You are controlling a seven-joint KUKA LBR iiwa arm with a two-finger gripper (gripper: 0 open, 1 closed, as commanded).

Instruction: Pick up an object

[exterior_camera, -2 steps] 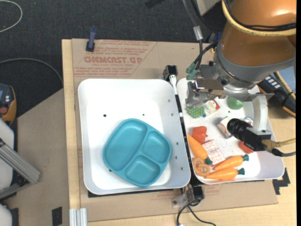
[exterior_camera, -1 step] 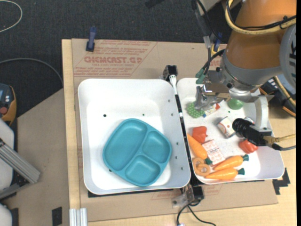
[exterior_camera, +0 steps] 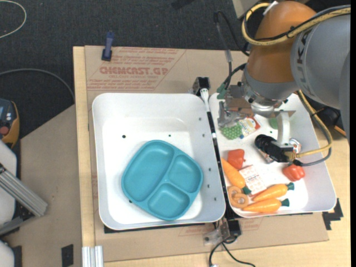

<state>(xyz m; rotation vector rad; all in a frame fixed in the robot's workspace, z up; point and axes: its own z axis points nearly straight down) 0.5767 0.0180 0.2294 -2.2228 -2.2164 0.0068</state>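
Grey arm [exterior_camera: 329, 54] with orange band [exterior_camera: 277, 40] and silvery metal tool [exterior_camera: 232, 117]

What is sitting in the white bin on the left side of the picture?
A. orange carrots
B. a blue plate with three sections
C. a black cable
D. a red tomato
B: the blue plate with its three sections lies alone in the left-hand bin, while the carrots lie in the right-hand bin.
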